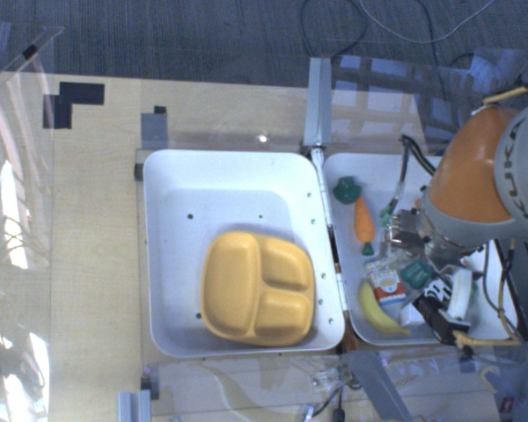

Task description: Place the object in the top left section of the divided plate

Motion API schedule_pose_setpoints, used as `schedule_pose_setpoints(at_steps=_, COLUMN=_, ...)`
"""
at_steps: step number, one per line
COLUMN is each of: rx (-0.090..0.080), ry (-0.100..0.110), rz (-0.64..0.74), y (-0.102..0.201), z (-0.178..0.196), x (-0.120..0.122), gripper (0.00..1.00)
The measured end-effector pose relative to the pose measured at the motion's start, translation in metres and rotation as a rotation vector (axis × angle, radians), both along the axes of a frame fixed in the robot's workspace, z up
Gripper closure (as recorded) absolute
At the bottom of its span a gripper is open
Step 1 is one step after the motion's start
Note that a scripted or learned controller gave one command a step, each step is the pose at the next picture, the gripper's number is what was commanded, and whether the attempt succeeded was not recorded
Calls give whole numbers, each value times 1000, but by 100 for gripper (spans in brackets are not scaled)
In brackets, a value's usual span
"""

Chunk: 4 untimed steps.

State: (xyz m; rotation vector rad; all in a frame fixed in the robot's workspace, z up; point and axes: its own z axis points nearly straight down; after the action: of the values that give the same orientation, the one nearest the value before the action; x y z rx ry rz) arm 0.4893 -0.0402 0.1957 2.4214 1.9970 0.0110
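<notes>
Bins: two, the left bin [163, 236] at nine o'clock and the right bin [378, 170] at three o'clock
Divided plates: one yellow plate [258, 286], three sections
Carrots: one carrot [363, 221]
Bananas: one banana [377, 310]
Green toys: one green toy [346, 190], at twelve o'clock of the carrot
Cartons: one small carton [385, 280]
Arms: one arm [480, 178]
</notes>
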Motion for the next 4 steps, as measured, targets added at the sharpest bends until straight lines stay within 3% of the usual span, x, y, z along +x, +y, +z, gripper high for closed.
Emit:
schedule_pose_setpoints(at_steps=1, rx=-3, ry=4, rz=104, y=-53, z=-42, x=-2, gripper=100)
schedule_pose_setpoints(at_steps=2, rx=-4, ry=1, rz=453, y=79, z=-11, x=-1, gripper=100)
schedule_pose_setpoints(at_steps=3, rx=-5, ry=2, rz=858, y=126, z=-11, x=-2, gripper=100)
schedule_pose_setpoints(at_steps=4, rx=-6, ry=2, rz=1101, y=192, z=-53, x=1, gripper=100)
